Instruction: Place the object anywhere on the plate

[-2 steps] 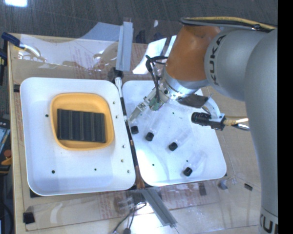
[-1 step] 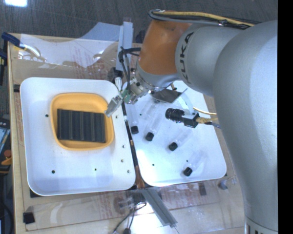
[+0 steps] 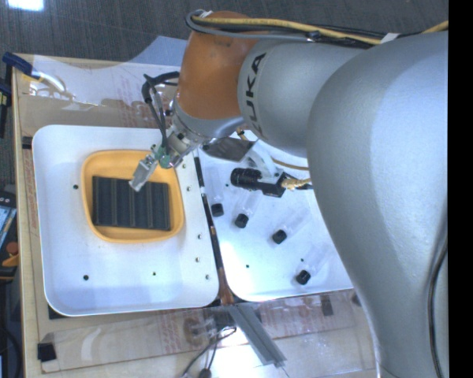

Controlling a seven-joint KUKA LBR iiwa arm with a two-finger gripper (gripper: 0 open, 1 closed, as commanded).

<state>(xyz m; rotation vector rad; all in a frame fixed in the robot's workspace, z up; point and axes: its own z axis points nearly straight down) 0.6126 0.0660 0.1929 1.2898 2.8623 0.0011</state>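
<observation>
- The gripper hangs over the top right part of the yellow plate. I cannot tell if it is open or closed, or if it holds anything.
- The plate lies in the middle of the left bin, a bit nearer its top edge. It has a dark striped middle.
- Four small black pieces lie in the right bin. They sit in a slanted row from its left edge toward its bottom right corner, apart from the plate.
</observation>
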